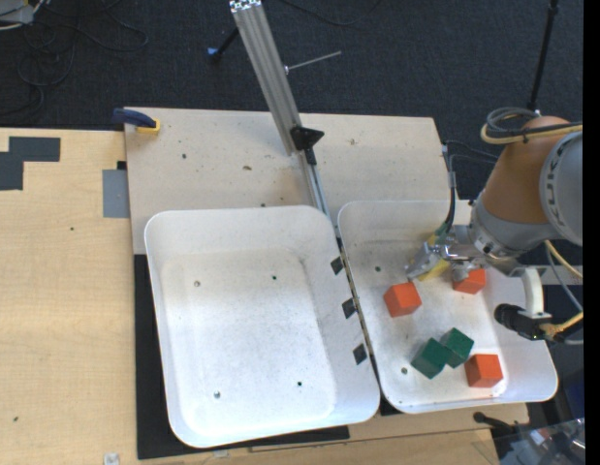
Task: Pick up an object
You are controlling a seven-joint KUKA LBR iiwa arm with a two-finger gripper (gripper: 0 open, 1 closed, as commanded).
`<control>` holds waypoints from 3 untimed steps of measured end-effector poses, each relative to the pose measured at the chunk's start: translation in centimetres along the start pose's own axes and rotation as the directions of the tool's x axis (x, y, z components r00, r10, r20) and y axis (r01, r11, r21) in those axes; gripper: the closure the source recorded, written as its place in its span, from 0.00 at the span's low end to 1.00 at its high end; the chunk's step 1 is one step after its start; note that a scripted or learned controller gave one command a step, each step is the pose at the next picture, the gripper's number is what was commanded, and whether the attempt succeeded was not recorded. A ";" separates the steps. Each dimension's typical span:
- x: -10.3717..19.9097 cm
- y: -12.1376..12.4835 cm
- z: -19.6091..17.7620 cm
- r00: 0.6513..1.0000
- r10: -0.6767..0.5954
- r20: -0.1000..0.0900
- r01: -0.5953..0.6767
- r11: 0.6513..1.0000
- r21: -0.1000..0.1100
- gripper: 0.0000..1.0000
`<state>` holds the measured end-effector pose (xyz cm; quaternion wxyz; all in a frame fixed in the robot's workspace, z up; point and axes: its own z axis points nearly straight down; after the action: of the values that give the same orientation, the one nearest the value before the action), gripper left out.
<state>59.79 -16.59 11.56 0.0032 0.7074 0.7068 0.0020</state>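
Here the gripper (430,260) reaches into the right bin (377,223) from the right, its metal fingers low over the bin floor near the middle of the upper half; the view is too small and cluttered to tell how far they stand apart, and nothing can be seen between them. A bit of yellow shows just under the fingers. An orange cube (403,298) lies just below and left of the gripper, close to it but seemingly apart. A second orange cube (469,281) sits just right of the fingers, partly under the wrist. Lower in the same bin, two green blocks (443,352) lie touching one another, and a third orange cube (485,369) rests just right of them, near the bin's lower right corner. Above the gripper the arm (527,192) rises, grey with its orange band, off the right side. The left bin (164,235) lies just beside the right one, their rims meeting along a line with small black clips. Behind both, a slanted aluminium bar (270,76) stands on the board, and a blue clamp (135,118) grips the board's far left corner.
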 end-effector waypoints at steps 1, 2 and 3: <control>0.0 -0.3 -0.5 1.000 0.005 -0.002 -0.005 1.000 0.010 1.00; -0.4 -0.4 -4.8 1.000 0.005 -0.001 -0.005 1.000 0.006 1.00; -1.5 -0.5 -10.0 1.000 0.006 0.000 -0.006 1.000 0.005 1.00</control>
<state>59.23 -18.08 21.61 0.0015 0.7094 0.7048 0.0005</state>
